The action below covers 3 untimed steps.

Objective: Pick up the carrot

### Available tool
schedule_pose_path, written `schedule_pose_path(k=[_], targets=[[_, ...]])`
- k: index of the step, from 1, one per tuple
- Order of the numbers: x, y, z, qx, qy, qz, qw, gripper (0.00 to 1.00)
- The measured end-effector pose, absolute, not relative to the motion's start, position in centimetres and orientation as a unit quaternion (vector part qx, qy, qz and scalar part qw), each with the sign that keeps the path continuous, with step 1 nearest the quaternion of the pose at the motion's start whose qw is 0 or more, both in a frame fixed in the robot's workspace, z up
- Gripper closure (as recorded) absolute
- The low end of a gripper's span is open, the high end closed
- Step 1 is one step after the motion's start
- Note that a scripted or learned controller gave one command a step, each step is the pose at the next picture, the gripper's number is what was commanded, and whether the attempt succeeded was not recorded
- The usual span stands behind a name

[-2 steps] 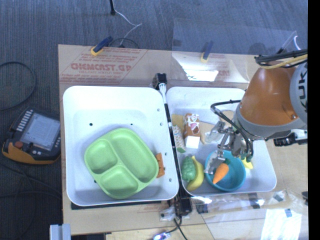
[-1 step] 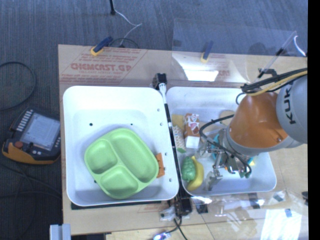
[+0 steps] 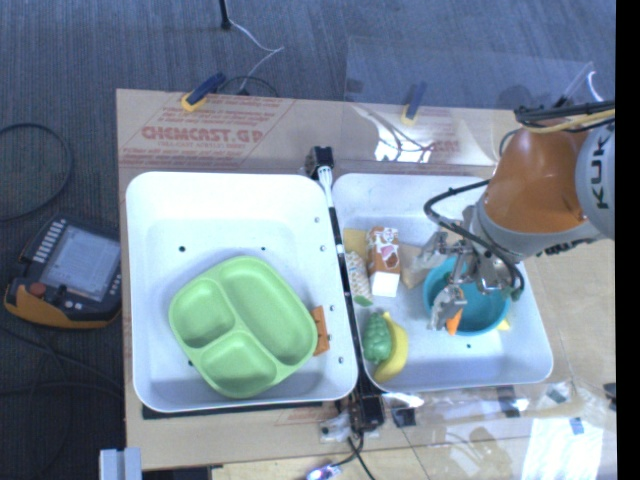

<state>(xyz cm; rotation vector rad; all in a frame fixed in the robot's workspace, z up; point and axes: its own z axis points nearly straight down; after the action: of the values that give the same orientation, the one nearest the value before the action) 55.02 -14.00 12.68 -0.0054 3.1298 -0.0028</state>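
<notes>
The carrot [image 3: 454, 320] is a small orange piece in the right bin [image 3: 520, 363], over the near-left part of a blue bowl [image 3: 482, 310]. My gripper [image 3: 451, 314] points down over that bowl from the right. Its two silver fingers stand close on either side of the carrot, so it is shut on it. I can see only the carrot's lower end under the fingertips. The arm's orange band [image 3: 535, 183] hangs over the bin's right side.
Left of the bowl lie a white cube [image 3: 385, 285], a brown packet [image 3: 383, 249], and a green leafy item [image 3: 377, 340] on a banana [image 3: 397, 356]. The left bin [image 3: 150, 208] holds a green divided plate [image 3: 240, 325] and a small orange block [image 3: 320, 330].
</notes>
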Motion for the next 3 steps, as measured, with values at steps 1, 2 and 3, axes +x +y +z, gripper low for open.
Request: schedule_pose_path(k=[1, 2, 3], targets=[[49.5, -12.1, 9.2, 0.001, 1.000, -0.0014, 0.010, 0.00], [55.7, -17.8, 11.9, 0.142, 0.990, -0.0005, 0.003, 0.00], [54.1, -17.6, 9.1, 0.190, 0.982, 0.0013, 0.007, 0.00]])
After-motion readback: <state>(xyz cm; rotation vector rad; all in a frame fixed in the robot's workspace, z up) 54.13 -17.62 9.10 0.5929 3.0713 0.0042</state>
